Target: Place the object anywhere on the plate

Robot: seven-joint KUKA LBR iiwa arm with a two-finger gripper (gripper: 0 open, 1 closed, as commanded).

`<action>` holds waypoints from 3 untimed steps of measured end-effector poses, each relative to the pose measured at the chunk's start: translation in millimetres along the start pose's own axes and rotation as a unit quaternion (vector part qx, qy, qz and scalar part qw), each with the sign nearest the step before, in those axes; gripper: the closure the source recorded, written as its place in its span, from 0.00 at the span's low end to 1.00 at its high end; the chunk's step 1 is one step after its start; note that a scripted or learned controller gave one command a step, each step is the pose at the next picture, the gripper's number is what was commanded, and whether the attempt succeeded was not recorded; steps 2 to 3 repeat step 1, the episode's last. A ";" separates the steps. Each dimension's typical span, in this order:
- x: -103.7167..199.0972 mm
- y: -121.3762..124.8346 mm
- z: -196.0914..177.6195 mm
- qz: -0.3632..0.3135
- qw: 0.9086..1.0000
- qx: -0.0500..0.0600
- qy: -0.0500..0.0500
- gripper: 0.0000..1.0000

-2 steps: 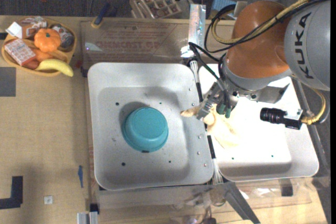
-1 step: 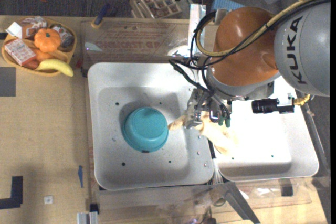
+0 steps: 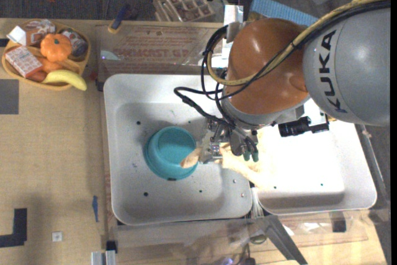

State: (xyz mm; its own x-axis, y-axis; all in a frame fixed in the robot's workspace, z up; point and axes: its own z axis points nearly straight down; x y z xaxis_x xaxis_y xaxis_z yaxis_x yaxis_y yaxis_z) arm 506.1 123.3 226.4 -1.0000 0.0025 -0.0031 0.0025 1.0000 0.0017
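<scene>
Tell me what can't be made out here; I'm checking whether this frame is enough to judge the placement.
- Tool: blurred and partly under the arm's wrist, so its state is unclear.
- Tan object at the plate's rim: too small and blurred to identify, or to tell whether it is gripped or resting on the plate.
- Right bin: its upper part is hidden by the arm.
- Pale shape across the bins' divide: blurred, unidentifiable.

Teal plate [image 3: 170, 151] smooth matt plastic; white bin [image 3: 124, 133] smooth plastic; bench [image 3: 49, 152] matt wood.
</scene>
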 end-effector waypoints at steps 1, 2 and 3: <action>-0.1 -0.2 -0.1 0.000 1.000 0.000 0.000 0.00; -0.1 -0.2 -0.1 0.000 1.000 0.000 0.000 0.00; -0.1 -0.2 -0.1 0.000 1.000 0.000 0.000 0.00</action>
